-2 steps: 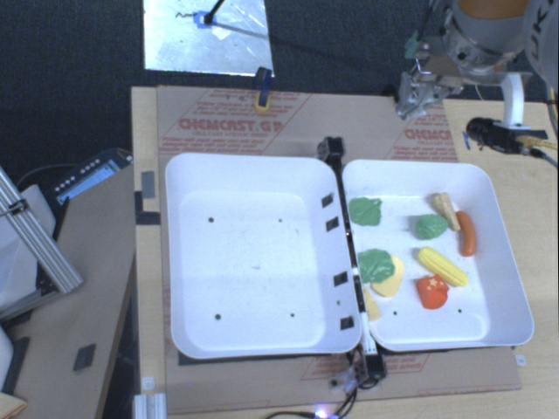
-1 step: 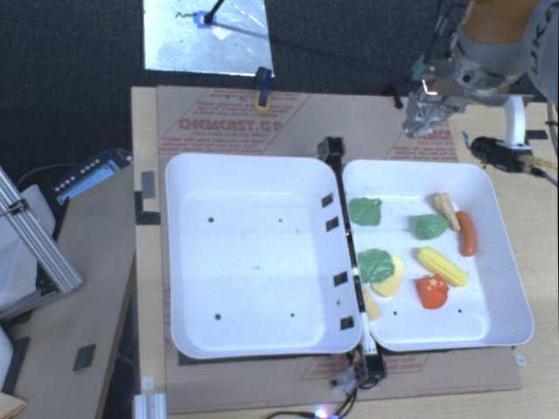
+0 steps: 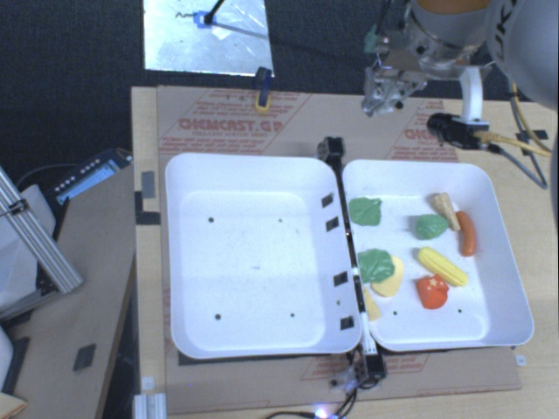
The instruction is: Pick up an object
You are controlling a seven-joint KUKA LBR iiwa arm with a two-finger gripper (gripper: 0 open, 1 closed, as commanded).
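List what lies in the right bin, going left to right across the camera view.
Green leaf → second green leaf on a yellow piece → green lump → yellow corn → orange sausage.

Arm cut off at top edge; gripper fingers blurred.

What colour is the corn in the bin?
Yellow. The corn shows best in the camera view, lying in the right bin.
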